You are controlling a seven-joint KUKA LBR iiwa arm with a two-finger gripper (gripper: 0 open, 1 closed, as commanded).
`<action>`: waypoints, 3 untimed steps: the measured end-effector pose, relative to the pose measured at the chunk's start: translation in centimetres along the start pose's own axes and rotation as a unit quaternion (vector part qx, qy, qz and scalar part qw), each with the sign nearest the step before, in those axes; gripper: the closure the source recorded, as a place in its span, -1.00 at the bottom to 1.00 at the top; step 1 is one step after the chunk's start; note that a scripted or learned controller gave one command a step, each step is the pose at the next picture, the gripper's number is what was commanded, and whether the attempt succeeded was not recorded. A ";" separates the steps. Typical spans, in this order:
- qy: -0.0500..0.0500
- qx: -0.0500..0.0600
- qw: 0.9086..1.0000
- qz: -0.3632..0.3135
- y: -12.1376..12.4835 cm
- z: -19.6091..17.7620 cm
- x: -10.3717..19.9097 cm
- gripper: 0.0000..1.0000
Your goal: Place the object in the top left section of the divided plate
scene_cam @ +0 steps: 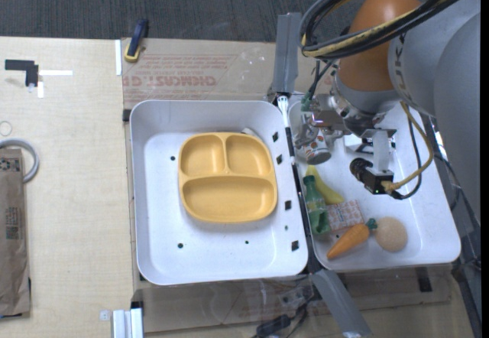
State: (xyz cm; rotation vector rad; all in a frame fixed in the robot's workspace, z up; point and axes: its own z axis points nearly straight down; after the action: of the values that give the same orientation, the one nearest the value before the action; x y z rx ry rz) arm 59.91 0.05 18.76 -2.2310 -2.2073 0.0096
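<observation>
**Arm low over the right bin, plate in the left**

The plate (228, 177) lies flat in the middle of the left bin (153, 252). It is a yellow, smooth, rounded-square dish with raised ridges that split it into two small sections along the far side and one wide section along the near side. Its sections are bare.

The right bin (428, 245) holds the loose items. A carrot (351, 239), orange with a green top, lies near the front wall, its long axis slanting from lower left to upper right, green end pointing right toward a pale, egg-shaped ball (390, 235) just beside it. A green bottle-like toy (314, 199) lies along the left wall, long axis running near to far. A yellow banana-like piece (328, 191) sits just beside it, and a speckled pink packet (342, 216) lies between these and the carrot.

The end effector (315, 144) hangs over the far left corner of the right bin, near the divider between bins. Whether its jaws are apart or closed, I cannot tell; a small metallic, cylinder-like shape sits at its tip, but any hold on it is unclear.
</observation>
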 end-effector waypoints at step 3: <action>0.002 -0.004 0.987 0.158 4.3 7.1 20.6 1.00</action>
State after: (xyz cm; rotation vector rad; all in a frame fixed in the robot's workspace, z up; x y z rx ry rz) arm 64.43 20.64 11.60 -2.5566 -1.8288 -0.0035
